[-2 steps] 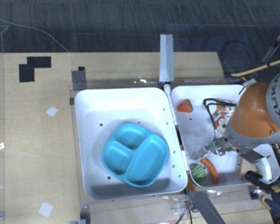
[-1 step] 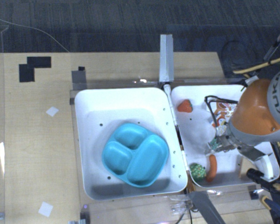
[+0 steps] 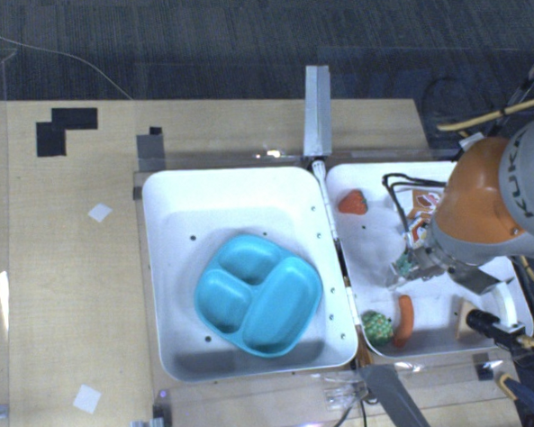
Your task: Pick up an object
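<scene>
Carrot-like orange piece [image 3: 403,321] is lying in the right bin [image 3: 377,246], front area, long axis running roughly near-to-far, green leafy item [image 3: 376,324] touching its left side. Gripper [image 3: 413,264] is hovering just behind it, toward the bin's middle; claw state cannot be told. Red item [image 3: 352,203] is sitting farther back. Blue divided dish [image 3: 258,294] is occupying the left bin [image 3: 175,259].

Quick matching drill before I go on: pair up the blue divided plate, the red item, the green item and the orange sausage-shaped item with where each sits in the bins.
Things:
1. blue divided plate
2. red item
3. green item
4. orange sausage-shaped item

Places:
A. right bin, far left corner
B. left bin, middle
C. right bin, near edge, just right of the green one
D. right bin, near left corner

Pairs: 1-B, 2-A, 3-D, 4-C
</scene>
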`<action>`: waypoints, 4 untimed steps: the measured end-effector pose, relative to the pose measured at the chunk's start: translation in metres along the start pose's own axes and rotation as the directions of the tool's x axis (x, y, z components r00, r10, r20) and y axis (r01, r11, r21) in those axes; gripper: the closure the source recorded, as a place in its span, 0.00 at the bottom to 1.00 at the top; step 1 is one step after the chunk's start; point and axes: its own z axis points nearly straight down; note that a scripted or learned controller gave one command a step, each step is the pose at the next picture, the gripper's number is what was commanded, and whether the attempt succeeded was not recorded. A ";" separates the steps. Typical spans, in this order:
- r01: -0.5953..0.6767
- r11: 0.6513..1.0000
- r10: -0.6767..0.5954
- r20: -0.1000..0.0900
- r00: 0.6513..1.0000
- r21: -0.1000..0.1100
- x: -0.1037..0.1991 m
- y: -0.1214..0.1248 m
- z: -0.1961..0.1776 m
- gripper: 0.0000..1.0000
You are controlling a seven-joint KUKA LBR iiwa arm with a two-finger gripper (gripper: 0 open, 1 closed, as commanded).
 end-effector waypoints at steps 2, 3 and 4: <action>0.045 0.999 -0.045 0.004 0.999 -0.010 -0.023 -0.028 0.012 0.00; 0.045 0.999 -0.045 0.009 0.999 -0.018 -0.024 -0.024 -0.001 1.00; 0.045 0.999 -0.045 0.009 0.999 -0.018 -0.024 -0.025 -0.001 0.00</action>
